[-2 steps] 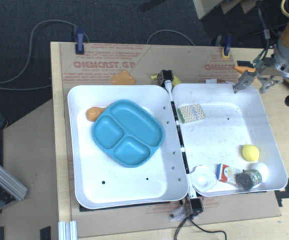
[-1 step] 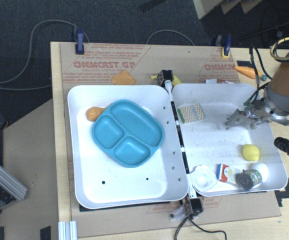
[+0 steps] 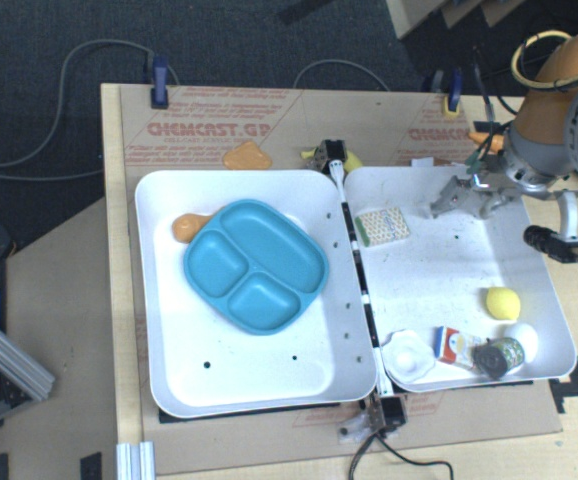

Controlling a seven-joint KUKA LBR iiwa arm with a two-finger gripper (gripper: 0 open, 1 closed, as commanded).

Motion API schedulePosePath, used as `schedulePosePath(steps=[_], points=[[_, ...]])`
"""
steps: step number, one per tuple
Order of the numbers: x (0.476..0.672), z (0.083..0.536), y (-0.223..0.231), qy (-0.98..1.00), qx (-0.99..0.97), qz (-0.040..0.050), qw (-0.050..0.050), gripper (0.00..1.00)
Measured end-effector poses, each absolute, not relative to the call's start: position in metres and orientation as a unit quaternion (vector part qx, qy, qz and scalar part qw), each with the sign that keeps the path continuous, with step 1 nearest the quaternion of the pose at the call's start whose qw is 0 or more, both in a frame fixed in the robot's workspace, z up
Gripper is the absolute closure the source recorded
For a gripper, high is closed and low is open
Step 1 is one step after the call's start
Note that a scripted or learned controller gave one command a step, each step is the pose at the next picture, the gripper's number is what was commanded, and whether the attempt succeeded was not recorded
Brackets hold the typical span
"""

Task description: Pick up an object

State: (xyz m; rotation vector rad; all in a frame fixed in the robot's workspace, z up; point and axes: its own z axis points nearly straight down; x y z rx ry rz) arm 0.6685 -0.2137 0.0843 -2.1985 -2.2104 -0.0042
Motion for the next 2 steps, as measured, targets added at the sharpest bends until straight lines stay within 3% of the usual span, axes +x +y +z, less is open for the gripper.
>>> schedulePosePath(steps=[1, 2], points=[[0.612, 0.129, -0.22, -0.707, -0.708, 0.0007, 0.001, 0.0], [0.526, 0.082, -0.213, -0.706, -0.708, 0.0016, 0.005, 0.0]])
